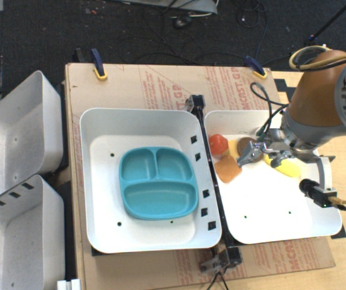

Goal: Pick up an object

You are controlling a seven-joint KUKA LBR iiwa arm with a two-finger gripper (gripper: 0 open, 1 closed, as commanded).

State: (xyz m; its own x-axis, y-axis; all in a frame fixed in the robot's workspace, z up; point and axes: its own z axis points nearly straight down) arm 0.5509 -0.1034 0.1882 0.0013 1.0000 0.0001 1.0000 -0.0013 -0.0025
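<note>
Jaws (pixel 253 154), state unclear, hover beside a smooth rounded orange lump (pixel 227 170) and glossy yellow piece (pixel 288 167).

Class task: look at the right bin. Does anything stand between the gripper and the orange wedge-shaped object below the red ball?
Nothing visible does. The gripper hangs just right of the orange wedge-shaped object, with bare bin floor between them. The red ball lies above, aside from that line.

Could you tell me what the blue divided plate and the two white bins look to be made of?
The blue divided plate looks like moulded plastic with a smooth, slightly matte finish: uniform colour, rounded compartment ridges. The left bin and right bin also seem to be thin moulded plastic, smooth and faintly glossy, with rounded corners, though coated metal can't be ruled out.
</note>
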